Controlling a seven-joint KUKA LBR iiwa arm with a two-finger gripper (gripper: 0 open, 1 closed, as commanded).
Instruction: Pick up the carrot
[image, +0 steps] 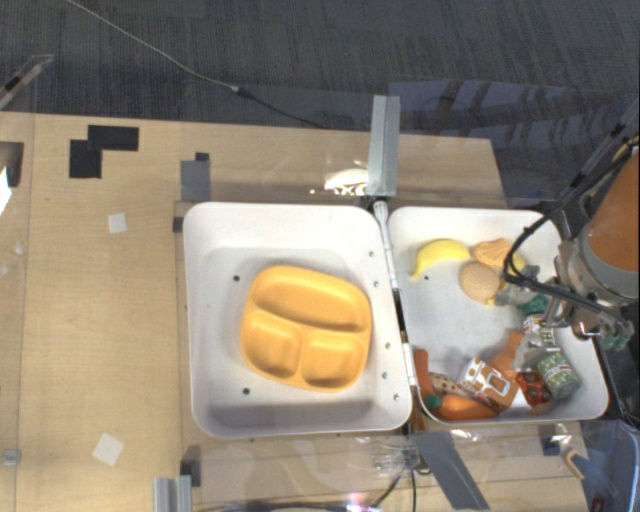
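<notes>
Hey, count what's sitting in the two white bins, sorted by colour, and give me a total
Yellow: 2, divided tray, banana
Tan: 2, rounded items and
Orange: 1, carrot
Green: 1, can
Total: 6 clearly distinguishable; the corner clutter hides more.

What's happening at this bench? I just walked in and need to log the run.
A grey arm with an orange band reaches in from the right, its gripper low over the right bin, above a cluttered corner. That bin holds a banana, a tan rounded piece, and near its front edge an orange carrot among other small items. The carrot lies in the bin, not lifted. The left bin holds a yellow divided tray.
</notes>
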